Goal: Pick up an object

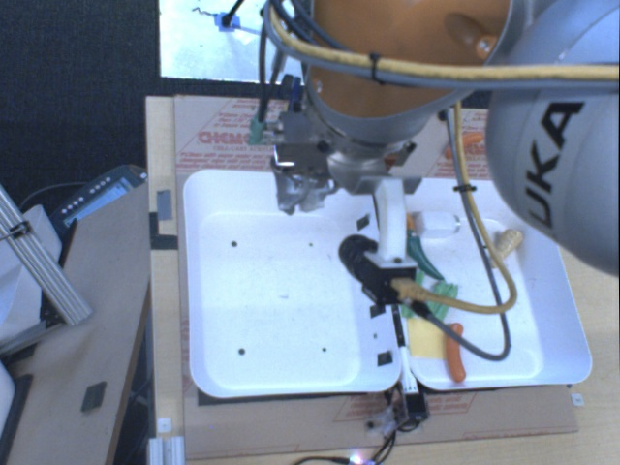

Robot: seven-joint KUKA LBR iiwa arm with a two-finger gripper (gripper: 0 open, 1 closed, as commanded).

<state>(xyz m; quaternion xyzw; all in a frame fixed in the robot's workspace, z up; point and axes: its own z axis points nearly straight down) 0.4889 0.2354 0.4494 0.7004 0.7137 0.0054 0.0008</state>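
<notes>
My gripper (302, 194) hangs over the far edge of the left bin (223, 356), a grey metal block under the orange wrist band. Nothing shows in it. The right bin (567, 342) holds the objects: an orange carrot-shaped piece (455, 353) near the front, a yellow flat block (427, 336) beside it, green pieces (442, 294) in the middle, a white item (441, 226) and a beige piece (509, 241) toward the back. All of them lie to the right of the gripper, and the arm hides part of that bin.
The big grey arm covers the upper right of the view. An orange thing (471, 141) lies behind the right bin. The two bins sit on a cardboard sheet (208, 139). A yellow cable (489, 303) loops over the right bin.
</notes>
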